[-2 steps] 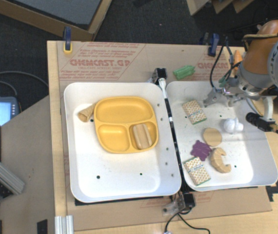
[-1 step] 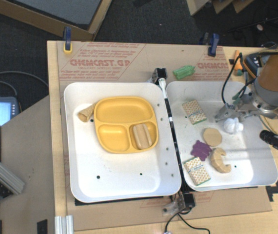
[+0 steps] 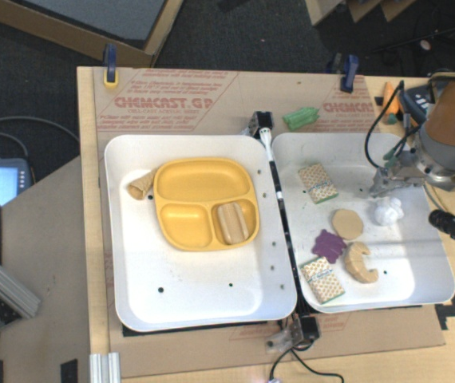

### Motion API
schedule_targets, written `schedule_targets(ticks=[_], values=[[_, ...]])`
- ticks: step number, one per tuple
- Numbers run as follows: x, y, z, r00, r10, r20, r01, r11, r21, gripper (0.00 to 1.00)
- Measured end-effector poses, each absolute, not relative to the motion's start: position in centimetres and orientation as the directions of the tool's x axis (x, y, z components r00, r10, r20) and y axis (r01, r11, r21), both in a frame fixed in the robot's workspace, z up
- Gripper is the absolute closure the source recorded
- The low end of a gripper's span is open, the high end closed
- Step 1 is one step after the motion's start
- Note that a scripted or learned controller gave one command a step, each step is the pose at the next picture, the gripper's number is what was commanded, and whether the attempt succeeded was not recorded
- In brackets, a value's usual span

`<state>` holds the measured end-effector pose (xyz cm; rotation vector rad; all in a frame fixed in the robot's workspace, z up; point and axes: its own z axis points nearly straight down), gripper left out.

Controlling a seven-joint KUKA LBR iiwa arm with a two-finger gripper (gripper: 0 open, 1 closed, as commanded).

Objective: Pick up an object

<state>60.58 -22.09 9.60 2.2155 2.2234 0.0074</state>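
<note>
Over the right bin (image 3: 419,290) I see the gripper (image 3: 387,191) hanging just above a crumpled white object (image 3: 387,211), though I cannot tell how its claw stands, with a round tan biscuit (image 3: 347,224) just left of that white object.
</note>
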Motion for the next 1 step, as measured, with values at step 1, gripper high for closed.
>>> schedule_targets(ticks=[1], values=[[60.58,-21.89,9.51,-0.005,1.0,0.006,1.0,0.005,0.003,0.0]])
